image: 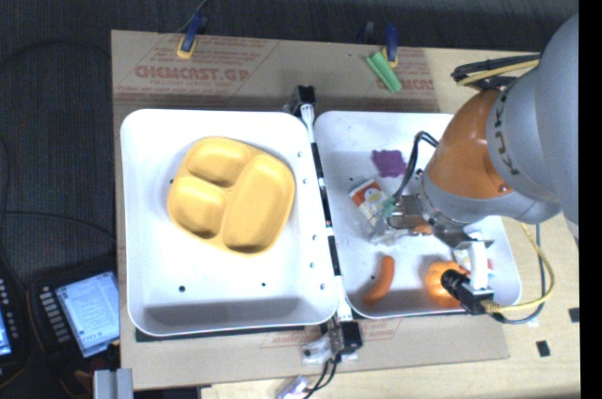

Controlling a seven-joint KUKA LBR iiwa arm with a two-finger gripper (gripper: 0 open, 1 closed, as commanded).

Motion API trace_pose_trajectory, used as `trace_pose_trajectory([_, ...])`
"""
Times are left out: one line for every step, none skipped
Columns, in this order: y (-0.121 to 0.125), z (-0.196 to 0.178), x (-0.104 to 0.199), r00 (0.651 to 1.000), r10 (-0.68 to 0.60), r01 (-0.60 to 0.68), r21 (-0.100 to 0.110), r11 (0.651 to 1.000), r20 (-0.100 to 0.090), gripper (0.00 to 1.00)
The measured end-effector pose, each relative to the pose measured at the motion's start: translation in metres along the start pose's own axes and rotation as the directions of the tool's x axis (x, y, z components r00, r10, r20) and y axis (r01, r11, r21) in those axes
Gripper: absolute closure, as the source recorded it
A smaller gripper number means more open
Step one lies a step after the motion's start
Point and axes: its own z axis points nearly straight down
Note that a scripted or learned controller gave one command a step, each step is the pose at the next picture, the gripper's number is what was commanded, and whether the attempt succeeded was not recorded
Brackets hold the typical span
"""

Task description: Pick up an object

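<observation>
The right bin (376, 118) holds a purple piece (388, 162), a red and white packet (369, 194), a pale greenish clear item (377, 216), an orange sausage shape (380, 279) and an orange ball (435, 280). My gripper (395, 216) is low in this bin, right beside the greenish item and the packet, with the orange-banded wrist (461, 167) above it. The arm covers the bin's right part. A large yellow bun-like lump (230, 193) lies in the left bin (141, 199).
The bins meet at a black-edged divider (320, 190). A green marker (384, 71) and two blue clips (191, 35) sit on the cardboard behind. Yellow cables (527, 303) trail off the arm at the bin's front right corner.
</observation>
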Motion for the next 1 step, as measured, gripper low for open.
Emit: trace_pose_trajectory([-0.0001, 0.0002, 0.0001, 1.000, 0.000, 0.000, 0.000, 1.000, 0.000, 0.00])
